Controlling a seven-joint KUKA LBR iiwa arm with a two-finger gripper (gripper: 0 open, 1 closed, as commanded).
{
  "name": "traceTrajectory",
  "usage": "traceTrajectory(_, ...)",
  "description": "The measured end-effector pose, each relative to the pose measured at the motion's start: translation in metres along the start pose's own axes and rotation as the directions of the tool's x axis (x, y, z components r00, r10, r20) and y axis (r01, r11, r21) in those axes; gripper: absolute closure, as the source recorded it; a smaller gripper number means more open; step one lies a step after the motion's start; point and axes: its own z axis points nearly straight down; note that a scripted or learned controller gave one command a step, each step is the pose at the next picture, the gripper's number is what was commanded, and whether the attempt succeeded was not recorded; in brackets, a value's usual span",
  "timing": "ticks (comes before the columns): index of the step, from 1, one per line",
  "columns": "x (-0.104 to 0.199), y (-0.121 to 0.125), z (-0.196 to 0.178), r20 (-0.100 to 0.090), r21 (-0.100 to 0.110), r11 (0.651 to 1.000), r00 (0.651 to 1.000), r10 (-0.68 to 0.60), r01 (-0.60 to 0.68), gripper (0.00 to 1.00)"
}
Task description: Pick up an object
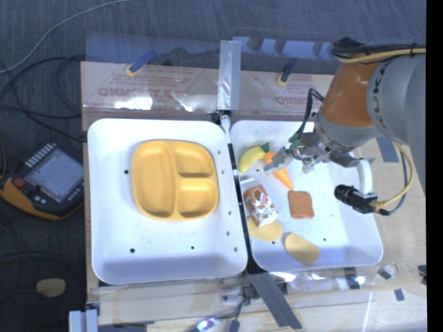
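The arm is reaching in from the right, its orange band sitting over the far right corner of the right bin (360, 244), and the claw (289, 155) is hanging low over that bin's far left part, just beside a small orange carrot-like piece (283, 178) and a yellow lemon-shaped toy (251, 158). How wide the claw is standing cannot be told from this angle, and nothing is visibly caught in it, so the pick is looking not yet done: every candidate is lying on the bin floor. Those candidates are clustering along the right bin's left half: the lemon toy and carrot piece at the far end, a brown square piece (300, 204) in the middle, a red-and-white patterned block (259, 205) to its left, and two pale yellow flat pieces (302, 247) toward the near edge. What is left, by my judgement, is the closing, the lift and proof that something is coming up with it. The left bin (111, 254) is carrying a yellow divided tray (174, 178). Both bins are sitting side by side on a surface (104, 92) covered at the far side with clear plastic sheeting and taped corners. Around it, dark grey carpet (41, 19) is showing, with thin cables running across it and a handheld control pendant (43, 178) lying to the left.
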Motion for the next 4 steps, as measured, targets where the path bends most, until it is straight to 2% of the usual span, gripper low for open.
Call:
traceTrajectory(1,-0.026,0.032,0.067,0.002,-0.013,0.999,0.999,0.041,-0.041,0.00)
traceTrajectory(2,-0.026,0.032,0.058,0.003,-0.013,0.999,0.999,0.042,-0.042,1.00)
traceTrajectory(3,-0.057,0.029,0.067,-0.002,-0.010,0.978,0.978,0.210,-0.210,1.00)
traceTrajectory(4,-0.057,0.028,0.068,-0.002,-0.011,0.978,0.978,0.210,-0.210,0.00)
